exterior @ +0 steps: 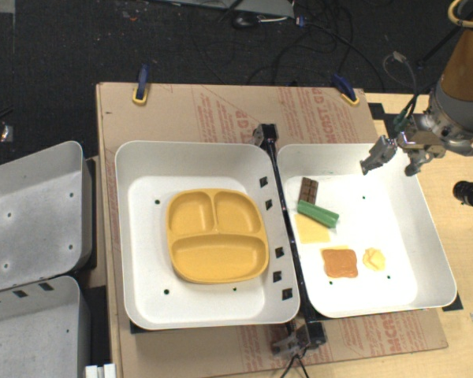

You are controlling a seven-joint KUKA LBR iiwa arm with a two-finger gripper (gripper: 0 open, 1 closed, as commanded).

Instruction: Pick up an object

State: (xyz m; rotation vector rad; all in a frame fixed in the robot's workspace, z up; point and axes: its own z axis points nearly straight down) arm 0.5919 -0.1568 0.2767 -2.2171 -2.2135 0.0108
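The green block (318, 213) lies in the right bin (426, 235), atop a yellow slice (311, 228), beside a brown bar (308, 189). The jaws (394, 158) hover over that bin's far right corner, seemingly spread and holding nothing.

1. Your gripper (394, 160) hangs over the right bin (426, 235), fingers (376, 157) spread with nothing between them.
2. Below-left of the fingers lie a brown bar (308, 189), green block (318, 213) and yellow slice (312, 229).
3. Further below: orange piece (340, 262), pale yellow lump (374, 259).
4. Far left: yellow divided tray (217, 235).

Cardboard-topped bench (221, 113) w/ two white bins (142, 211) side-by-side.
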